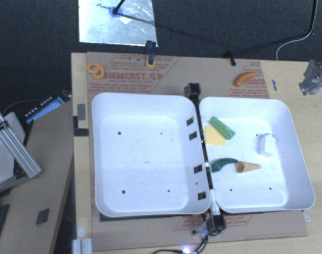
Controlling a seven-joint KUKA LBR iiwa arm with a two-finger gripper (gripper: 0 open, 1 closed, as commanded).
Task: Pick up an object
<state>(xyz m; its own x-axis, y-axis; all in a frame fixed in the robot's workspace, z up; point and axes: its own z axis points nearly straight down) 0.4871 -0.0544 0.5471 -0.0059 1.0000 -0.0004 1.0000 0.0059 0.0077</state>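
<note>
Objects [221, 127] cluster at the right bin's [293, 142] inner edge — claw [313, 78], perhaps, outside it, fingers' state indiscernible.

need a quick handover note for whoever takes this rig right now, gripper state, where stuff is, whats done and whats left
Gripper: off at the bench's right edge, outside both bins, holding nothing.
Right bin: green oblong block resting on a yellow flat slab, white blocky piece, teal curved piece, tan cone.
Done: no pick yet.
Left: choose an object, descend, grasp, lift.
</note>
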